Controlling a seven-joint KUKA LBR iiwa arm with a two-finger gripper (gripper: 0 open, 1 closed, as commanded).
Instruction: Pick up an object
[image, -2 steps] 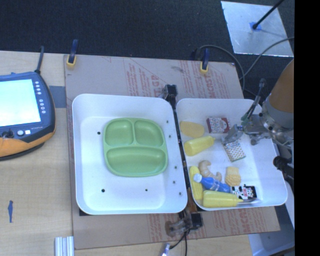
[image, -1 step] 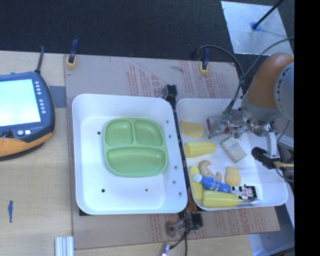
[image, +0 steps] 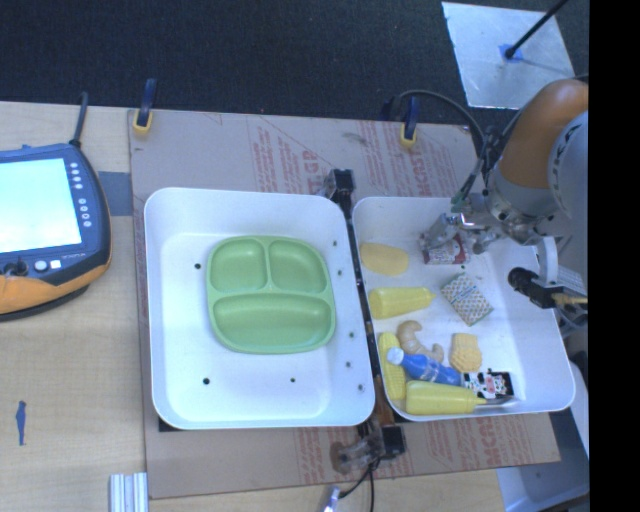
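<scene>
My tool (image: 447, 238) is hanging over the upper part of the right bin (image: 545, 340), right of frame center; I cannot tell its state. Below it in that bin are lying a pale yellow lump (image: 385, 259), a yellow corn cob (image: 400, 300), a patterned packet (image: 467, 299), a blue bottle (image: 428, 367), a cracker (image: 465, 351) and a yellow banana (image: 438, 399). The left bin (image: 170, 300) is holding a green divided plate (image: 270, 294). A tablet (image: 45, 225) is sitting on the tabletop (image: 70, 400) at left.
</scene>
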